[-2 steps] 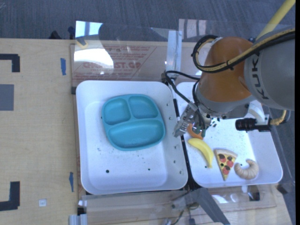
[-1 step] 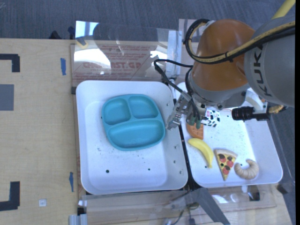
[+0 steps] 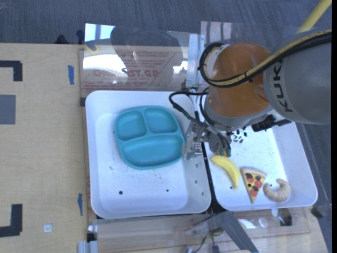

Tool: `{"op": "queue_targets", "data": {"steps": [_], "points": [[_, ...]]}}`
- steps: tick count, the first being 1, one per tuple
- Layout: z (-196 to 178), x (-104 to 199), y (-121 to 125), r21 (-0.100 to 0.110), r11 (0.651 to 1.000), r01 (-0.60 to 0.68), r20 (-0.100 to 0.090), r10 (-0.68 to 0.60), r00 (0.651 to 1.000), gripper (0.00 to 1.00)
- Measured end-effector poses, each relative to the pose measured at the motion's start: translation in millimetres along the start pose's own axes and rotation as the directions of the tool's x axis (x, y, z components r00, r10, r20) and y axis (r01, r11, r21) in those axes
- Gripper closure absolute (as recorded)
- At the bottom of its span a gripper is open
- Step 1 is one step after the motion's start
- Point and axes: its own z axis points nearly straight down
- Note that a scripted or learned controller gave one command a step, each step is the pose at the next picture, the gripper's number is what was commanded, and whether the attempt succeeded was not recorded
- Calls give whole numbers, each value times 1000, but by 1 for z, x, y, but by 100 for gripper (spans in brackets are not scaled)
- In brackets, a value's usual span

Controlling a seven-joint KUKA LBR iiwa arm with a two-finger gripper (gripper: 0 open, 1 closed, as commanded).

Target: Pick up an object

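My gripper point(image 3: 204, 144) hangs over the divider between the two bins, just above and left of a yellow banana point(image 3: 227, 169) in the right bin point(image 3: 295, 194). A toy pizza slice point(image 3: 254, 182) and a tan croissant-like piece point(image 3: 278, 190) lie to the banana's right. A small black-and-white spotted object point(image 3: 239, 135) peeks out from under the arm. The teal divided plate point(image 3: 149, 136) rests in the left bin point(image 3: 142, 194), its right edge close to the gripper. The wrist hides the fingertips, so nothing is seen held.
The grey arm with its orange band point(image 3: 237, 80) covers the upper part of the right bin. Clear plastic sheeting point(image 3: 137, 70) stands behind the bins. A wooden bench top point(image 3: 37, 141) spreads out to the left.
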Motion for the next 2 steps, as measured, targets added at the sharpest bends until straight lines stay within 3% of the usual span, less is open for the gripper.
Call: {"op": "queue_targets", "data": {"steps": [1,2], "points": [[81,2,102,-8,989,-148,17,148,989,100],[-26,-22,154,-10,757,-653,5,653,757,100]]}}
